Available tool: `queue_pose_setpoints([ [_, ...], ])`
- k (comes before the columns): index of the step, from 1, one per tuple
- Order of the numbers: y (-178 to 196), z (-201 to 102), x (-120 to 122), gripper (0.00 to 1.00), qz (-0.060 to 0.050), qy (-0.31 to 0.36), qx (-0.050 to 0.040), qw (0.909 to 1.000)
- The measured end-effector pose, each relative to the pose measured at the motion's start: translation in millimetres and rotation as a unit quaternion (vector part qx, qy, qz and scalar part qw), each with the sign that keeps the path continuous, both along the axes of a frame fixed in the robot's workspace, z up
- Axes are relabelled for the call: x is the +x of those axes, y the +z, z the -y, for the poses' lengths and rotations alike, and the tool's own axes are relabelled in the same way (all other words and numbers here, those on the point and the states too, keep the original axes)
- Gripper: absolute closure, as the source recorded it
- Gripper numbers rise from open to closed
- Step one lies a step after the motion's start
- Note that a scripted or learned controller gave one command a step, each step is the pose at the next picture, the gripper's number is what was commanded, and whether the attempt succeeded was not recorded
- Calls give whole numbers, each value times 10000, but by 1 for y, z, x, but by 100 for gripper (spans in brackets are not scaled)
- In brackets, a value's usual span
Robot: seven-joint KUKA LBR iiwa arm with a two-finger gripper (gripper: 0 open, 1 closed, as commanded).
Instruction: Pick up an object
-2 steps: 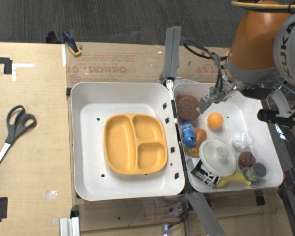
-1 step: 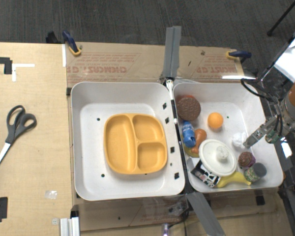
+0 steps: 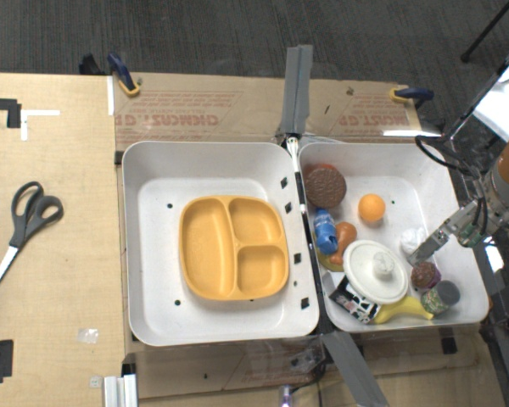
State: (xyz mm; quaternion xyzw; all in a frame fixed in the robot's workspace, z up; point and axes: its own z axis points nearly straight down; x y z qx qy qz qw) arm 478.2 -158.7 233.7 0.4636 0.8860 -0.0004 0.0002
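- Reaching in from the right edge of the right bin (image 3: 407, 170), the gripper (image 3: 426, 248) was seen low over that bin's right side, just above a small brownish object (image 3: 425, 274); whether anything was held could not be told.
- The state of the jaws could not be made out, since the tip was small and blurred against the white floor.
- The likeliest target was judged to be the brownish object, lying near the bin's right wall beside a small dark can (image 3: 445, 296) and a banana (image 3: 403, 310) along the front edge.
- Most of the clutter was gathered in the bin's left and front parts: a white lid (image 3: 376, 270), an orange ball (image 3: 371, 208), a brown round item (image 3: 325, 185) near the back left corner, and a blue item (image 3: 325, 231) against the left wall.
- A yellow divided plate (image 3: 234, 248) was lying in the middle of the left bin (image 3: 144, 253), well apart from the arm.
- Scissors (image 3: 21, 223) were left on the bench near its left edge, outside both bins.
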Motion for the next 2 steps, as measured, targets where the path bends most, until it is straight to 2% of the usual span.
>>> queue_pose_setpoints([
  [1,-125,-37,24,0,59,-806,-2,9967],
  [2,-141,-53,64,0,9,-1674,1,9859],
])
